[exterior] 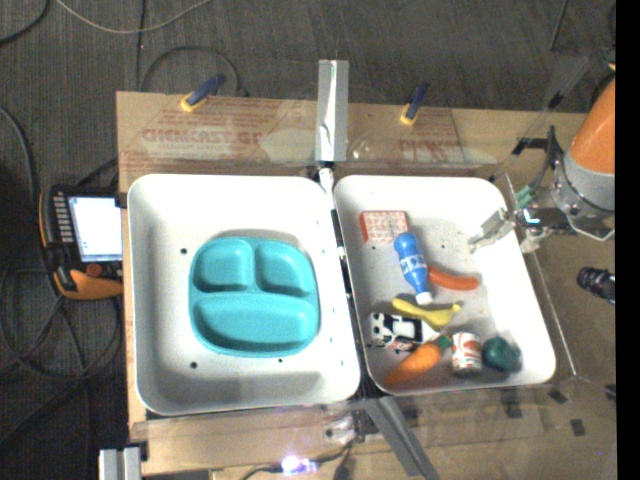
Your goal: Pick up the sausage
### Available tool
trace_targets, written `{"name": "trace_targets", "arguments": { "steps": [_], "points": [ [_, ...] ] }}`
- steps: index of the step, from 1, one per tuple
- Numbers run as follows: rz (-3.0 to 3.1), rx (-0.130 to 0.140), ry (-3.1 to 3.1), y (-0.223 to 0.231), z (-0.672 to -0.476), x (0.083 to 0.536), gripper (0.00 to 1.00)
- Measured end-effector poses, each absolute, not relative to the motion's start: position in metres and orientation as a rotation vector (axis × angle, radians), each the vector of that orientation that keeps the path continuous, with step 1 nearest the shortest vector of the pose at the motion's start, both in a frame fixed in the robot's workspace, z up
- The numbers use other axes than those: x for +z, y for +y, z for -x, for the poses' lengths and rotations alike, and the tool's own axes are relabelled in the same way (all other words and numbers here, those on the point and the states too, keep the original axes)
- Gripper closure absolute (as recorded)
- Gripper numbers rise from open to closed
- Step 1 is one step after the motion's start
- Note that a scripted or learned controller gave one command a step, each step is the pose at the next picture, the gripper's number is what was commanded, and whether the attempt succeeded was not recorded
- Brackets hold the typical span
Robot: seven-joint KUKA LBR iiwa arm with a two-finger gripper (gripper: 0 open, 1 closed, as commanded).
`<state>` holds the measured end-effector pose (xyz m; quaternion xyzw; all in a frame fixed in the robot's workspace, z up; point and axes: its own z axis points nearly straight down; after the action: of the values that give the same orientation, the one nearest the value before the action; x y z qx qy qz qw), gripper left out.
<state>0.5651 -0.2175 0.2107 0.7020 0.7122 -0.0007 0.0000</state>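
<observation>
Two shallow white bins sit side by side on a brown bench. The left white bin (150, 298) holds a turquoise plastic three-section plate (255, 295), flat near its middle. The right white bin (455, 190) holds the clutter.

The task's thing, an orange-red curved sausage (455, 280), lies flat toward the bin's right half, its left end touching or just under the lower end of a blue and white plastic bottle (412, 265). The bottle lies tilted; above it is a small red-and-white patterned square card (384, 226). Below the bottle lies a yellow banana (428, 310), and beside that a black-and-white cow-patterned toy (388, 330). Along the near wall: an orange carrot (417, 361), a small red-and-white can (464, 352), a dark green rounded lump (501, 352).

The metal two-finger gripper (490, 231) hangs over the right bin's upper right corner, above and right of the sausage, apart from it. The arm has an orange band (600, 133) at the view's right. Jaws look spread, nothing between them.

A handheld pendant with lit screen (85, 238) lies left of the bins.
</observation>
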Motion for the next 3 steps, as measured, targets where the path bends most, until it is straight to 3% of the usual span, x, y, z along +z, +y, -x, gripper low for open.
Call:
{"name": "trace_targets", "arguments": {
  "steps": [1,2,3],
  "points": [
    [-2.263,-0.005,2.184,-0.207,-0.558,0.103,0.00],
    [-2.275,0.003,2.153,-0.199,-0.563,0.091,0.00],
    [-2.176,-0.004,2.263,-0.183,-0.655,0.090,0.00]
  ]
}}
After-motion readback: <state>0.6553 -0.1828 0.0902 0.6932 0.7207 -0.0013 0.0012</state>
